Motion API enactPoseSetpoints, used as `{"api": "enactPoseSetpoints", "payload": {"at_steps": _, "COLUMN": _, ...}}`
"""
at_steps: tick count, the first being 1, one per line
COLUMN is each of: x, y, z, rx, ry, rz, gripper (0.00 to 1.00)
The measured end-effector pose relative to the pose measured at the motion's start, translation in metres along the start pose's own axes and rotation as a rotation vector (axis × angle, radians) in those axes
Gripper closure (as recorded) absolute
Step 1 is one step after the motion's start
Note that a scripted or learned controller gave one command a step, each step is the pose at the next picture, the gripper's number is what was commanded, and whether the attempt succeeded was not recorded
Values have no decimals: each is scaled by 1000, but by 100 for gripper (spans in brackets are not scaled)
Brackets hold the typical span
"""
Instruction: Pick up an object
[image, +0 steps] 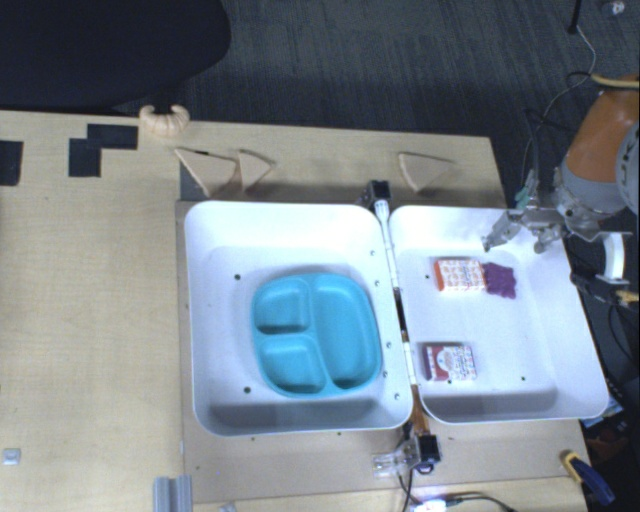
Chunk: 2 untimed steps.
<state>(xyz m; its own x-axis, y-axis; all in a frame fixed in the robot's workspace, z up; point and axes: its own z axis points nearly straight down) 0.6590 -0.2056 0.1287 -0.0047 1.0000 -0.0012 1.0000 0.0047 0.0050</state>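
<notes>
Near the right bin's (560, 385) far edge, the pincer (520, 232) hangs spread and empty. Just beyond, a small carton (459, 275) touches a purple lump (500, 280). Likely light and stiff; grip its long sides.

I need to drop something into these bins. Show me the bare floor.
Right bin: bare floor right of the lower carton, and between it and the upper carton. The far part is crowded: upper carton, purple object, gripper. Left bin: the blue tray fills the middle, leaving a margin.
</notes>
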Motion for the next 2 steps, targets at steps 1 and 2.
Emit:
{"api": "enactPoseSetpoints", "payload": {"at_steps": 1, "x": 24, "y": -56, "z": 37, "rx": -10, "ry": -2, "rz": 3, "gripper": 0}}
{"api": "enactPoseSetpoints", "payload": {"at_steps": 2, "x": 24, "y": -54, "z": 25, "rx": -17, "ry": -4, "rz": 1, "gripper": 100}}
